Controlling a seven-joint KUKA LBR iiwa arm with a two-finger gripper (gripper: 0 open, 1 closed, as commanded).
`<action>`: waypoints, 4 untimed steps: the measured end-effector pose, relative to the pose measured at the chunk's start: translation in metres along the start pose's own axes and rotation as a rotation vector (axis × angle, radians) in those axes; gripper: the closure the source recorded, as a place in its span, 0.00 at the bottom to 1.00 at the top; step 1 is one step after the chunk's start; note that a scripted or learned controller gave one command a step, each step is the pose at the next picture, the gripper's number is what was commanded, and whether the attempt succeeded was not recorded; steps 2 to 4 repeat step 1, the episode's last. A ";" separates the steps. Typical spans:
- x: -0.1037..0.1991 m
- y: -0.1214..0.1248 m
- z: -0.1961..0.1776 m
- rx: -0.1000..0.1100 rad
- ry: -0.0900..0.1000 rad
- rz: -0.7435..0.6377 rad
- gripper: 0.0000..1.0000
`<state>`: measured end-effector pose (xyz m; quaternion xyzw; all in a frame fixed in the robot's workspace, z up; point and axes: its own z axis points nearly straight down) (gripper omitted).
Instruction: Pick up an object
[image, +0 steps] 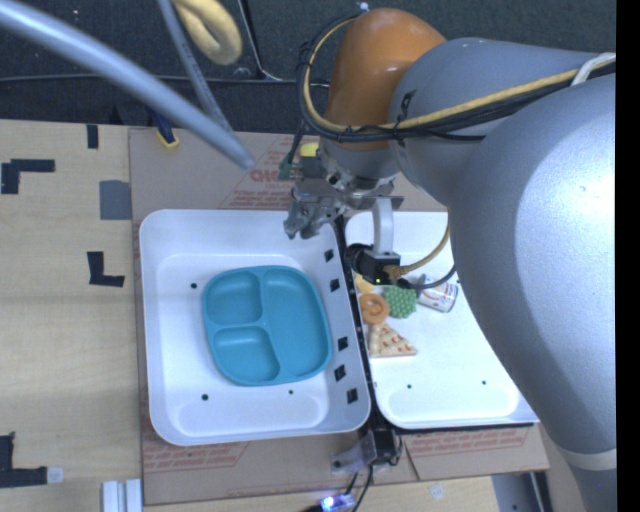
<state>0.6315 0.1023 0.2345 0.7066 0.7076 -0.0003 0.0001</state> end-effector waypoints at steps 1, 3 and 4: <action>0.000 0.000 0.001 0.001 -0.001 0.000 0.00; 0.000 0.000 0.001 0.001 -0.001 0.000 0.00; 0.000 0.000 0.001 0.001 -0.001 0.000 0.00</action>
